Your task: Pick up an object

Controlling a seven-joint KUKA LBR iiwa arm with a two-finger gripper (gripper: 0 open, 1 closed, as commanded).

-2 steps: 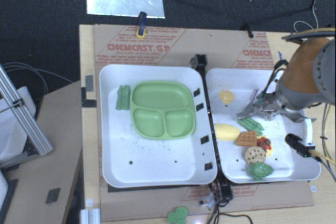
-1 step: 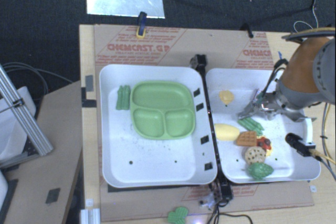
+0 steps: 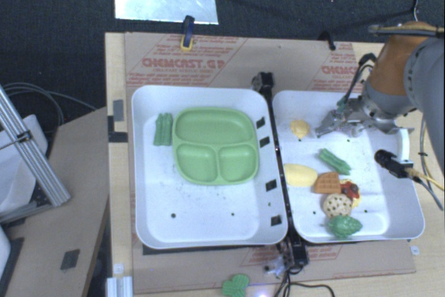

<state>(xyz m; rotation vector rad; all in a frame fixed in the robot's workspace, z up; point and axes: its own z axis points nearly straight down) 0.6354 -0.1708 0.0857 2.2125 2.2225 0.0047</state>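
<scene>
My gripper [image 3: 336, 123] hangs low over the back of the right bin [image 3: 403, 219], on the grey arm with the orange band [image 3: 389, 59]. Nothing shows in its grasp. A small yellow piece [image 3: 300, 128] lies just to its left. In front of it lies a green pod [image 3: 335, 161]. Further forward sit a pale yellow fruit [image 3: 300, 174], an orange cracker [image 3: 327, 183], a red piece [image 3: 350, 190], a speckled cookie [image 3: 337, 204] and a green leafy piece [image 3: 344, 225].
The left bin [image 3: 149, 219] holds a green divided plate [image 3: 214, 146] and a green bean bundle [image 3: 163, 129]. A black ridge [image 3: 274, 156] divides the bins. A green toy [image 3: 236, 283] lies on the bench in front of the bins.
</scene>
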